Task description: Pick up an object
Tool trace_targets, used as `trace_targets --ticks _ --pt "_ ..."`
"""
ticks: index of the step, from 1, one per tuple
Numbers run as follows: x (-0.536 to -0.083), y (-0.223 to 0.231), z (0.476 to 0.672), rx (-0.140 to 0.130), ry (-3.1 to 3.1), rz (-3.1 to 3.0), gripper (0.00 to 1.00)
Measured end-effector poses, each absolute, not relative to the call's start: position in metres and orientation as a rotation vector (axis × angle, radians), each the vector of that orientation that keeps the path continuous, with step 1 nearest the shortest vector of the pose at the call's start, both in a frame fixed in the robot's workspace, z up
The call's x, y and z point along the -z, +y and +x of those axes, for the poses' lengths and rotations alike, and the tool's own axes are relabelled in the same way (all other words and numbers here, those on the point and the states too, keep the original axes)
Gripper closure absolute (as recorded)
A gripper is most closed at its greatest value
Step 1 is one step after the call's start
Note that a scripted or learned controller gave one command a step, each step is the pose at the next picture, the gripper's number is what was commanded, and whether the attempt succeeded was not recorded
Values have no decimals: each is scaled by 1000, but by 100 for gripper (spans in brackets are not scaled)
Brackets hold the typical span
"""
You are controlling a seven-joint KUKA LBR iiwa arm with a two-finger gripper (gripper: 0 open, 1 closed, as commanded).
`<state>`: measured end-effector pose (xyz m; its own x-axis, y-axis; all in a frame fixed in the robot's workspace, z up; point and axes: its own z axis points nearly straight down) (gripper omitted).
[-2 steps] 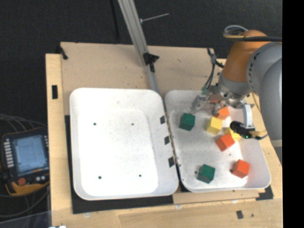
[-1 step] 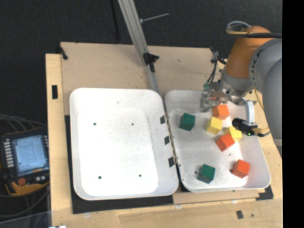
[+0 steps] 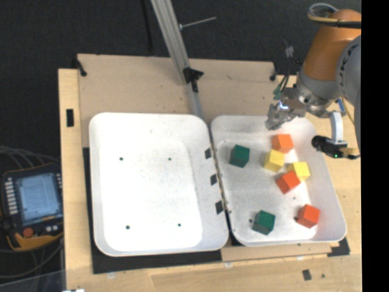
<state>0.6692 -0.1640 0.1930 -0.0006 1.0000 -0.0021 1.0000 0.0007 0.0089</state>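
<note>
Several small blocks lie in the right bin [image 3: 243, 230]. An orange block [image 3: 282, 142] sits near the back, with a yellow block [image 3: 274, 160] in front of it. Another yellow block [image 3: 301, 170] touches an orange block [image 3: 288, 180]. A third orange block [image 3: 308, 215] rests near the front right corner. One green block [image 3: 239, 156] sits left of centre and another green block [image 3: 264, 222] lies near the front. My gripper [image 3: 276, 118] hangs over the bin's back rim, just behind the rear orange block, with nothing visibly in it.
The left bin [image 3: 149, 181] sits beside the right one. A slanted metal pole [image 3: 173, 38] rises behind the bins. A handheld control pendant [image 3: 33, 202] lies off the bench at the left. The arm's orange band [image 3: 325, 47] stands at the upper right.
</note>
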Motion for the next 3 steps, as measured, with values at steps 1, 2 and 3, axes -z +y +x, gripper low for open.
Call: trace_targets --ticks 1,2,3 --pt "-248 -166 671 -7 2219 2213 100" --pt "-257 -118 660 -2 2228 2214 100" --pt "-251 -59 645 0 2229 2215 100"
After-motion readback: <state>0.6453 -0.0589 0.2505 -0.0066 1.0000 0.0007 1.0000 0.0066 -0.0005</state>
